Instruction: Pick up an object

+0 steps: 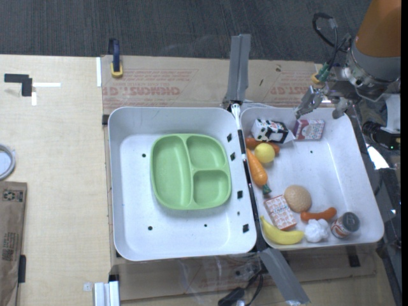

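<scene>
Banana [281, 234] at front, pink carton [309, 129] just under open, empty-fingered pincer [322, 104]

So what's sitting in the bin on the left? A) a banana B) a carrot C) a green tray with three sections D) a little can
C: the green tray with three sections lies in the left bin, while the banana, carrot and can are all in the right bin.

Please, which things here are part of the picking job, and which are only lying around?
Part of the job:
end effector
pink carton
cow-print carton
lemon
carrot
bread roll
banana
small can

Lying around:
green divided tray
tape roll
clamp
</scene>
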You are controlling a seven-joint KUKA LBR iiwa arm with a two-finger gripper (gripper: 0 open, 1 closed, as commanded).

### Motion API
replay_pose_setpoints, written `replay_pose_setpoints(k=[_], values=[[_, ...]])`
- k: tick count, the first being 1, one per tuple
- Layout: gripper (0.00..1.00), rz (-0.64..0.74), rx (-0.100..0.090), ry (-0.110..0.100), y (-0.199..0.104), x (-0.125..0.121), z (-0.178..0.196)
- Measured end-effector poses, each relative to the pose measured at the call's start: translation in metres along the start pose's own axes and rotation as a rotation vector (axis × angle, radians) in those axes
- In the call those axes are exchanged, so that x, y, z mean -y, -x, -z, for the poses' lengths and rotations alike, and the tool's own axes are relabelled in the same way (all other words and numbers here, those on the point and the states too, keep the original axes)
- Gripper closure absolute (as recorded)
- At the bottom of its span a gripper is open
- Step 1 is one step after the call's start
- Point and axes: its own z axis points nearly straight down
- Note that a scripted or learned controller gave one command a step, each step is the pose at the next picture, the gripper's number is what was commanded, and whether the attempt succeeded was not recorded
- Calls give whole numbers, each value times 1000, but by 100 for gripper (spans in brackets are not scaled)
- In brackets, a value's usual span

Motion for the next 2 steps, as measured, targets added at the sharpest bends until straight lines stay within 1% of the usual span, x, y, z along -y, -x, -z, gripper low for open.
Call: replay_pose_setpoints(k=[1, 2], values=[[0, -50, 1, -1, 37, -37, -104], [0, 2, 1, 3, 86, -38, -185]])
